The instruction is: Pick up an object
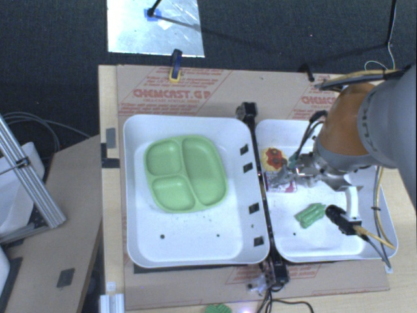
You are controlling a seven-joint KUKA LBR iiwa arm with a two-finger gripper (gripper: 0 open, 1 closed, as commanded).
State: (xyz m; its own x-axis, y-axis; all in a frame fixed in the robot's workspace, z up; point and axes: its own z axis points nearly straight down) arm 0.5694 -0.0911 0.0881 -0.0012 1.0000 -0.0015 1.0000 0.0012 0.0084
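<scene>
Left bin: green divided tray, far left of the claw. Right bin: claw low near the bin's left wall, over a small pinkish item; finger spacing cannot tell. Red-yellow toy just behind it. Green block nearer front-right, floor open around it.

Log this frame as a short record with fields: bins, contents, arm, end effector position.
left bin: holds a green divided plate with three compartments
right bin: holds a green ridged object and a red and yellow item near its left wall
arm: reaches over the right bin from the right
end effector: low in the right bin, just below the red and yellow item
</scene>
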